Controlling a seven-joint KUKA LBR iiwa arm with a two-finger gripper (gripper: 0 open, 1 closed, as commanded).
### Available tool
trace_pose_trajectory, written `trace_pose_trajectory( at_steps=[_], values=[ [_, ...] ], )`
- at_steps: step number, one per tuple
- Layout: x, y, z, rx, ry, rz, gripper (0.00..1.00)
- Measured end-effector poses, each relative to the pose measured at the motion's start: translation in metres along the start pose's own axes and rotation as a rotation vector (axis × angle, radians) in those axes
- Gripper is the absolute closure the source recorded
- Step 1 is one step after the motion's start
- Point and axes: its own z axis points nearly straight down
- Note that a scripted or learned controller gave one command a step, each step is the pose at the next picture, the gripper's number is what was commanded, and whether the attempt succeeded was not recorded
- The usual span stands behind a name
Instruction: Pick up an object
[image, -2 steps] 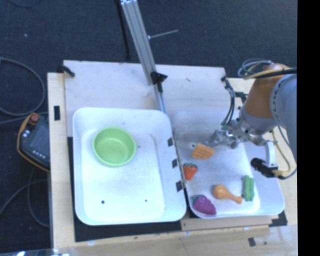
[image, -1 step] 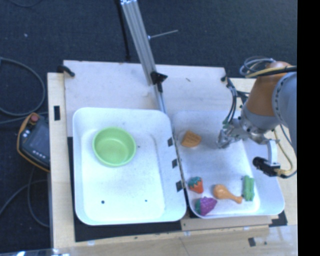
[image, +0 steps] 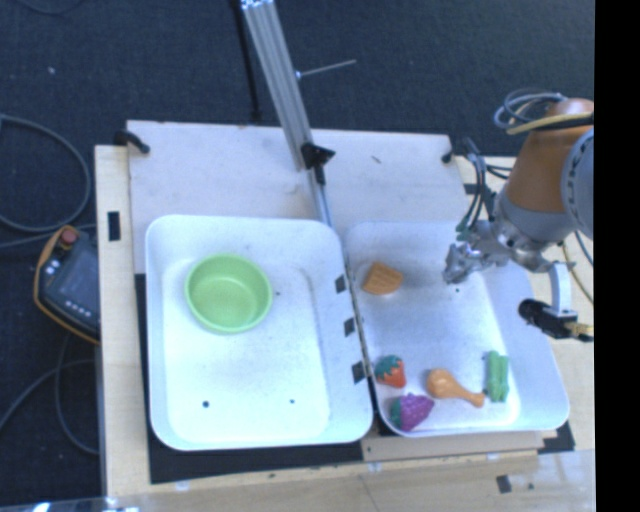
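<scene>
In the right bin (image: 520, 300) we see five small toy foods. The orange chicken drumstick (image: 455, 387) lies near the front edge with its long axis running left to right, fat end to the left and thin bone end pointing right, toward the green vegetable (image: 496, 376), which stands just beside it with its long axis running front to back. Left of the drumstick sit a red strawberry (image: 390, 371) and a purple grape bunch (image: 412, 409), close together against the bin's left wall. An orange wedge-shaped piece (image: 382, 279) lies alone near the back left. The gripper (image: 460, 266) hangs over the back of this bin, well apart from the front group and to the right of the orange wedge; we cannot tell how its claw stands, since it is too small and blurred. The left bin (image: 300, 390) holds a light green bowl (image: 229, 292), upright. A slanted metal pole (image: 285, 95) rises behind the bins. A pendant with an orange rim (image: 66, 282) lies off the bench at left. We can read no writing anywhere.
</scene>
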Motion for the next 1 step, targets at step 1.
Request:
trace_pose_trajectory(
  at_steps=[1],
  values=[
    [-0.0048,0.0051,-0.0648,-0.002,-0.002,-0.001,1.0]
  ],
)
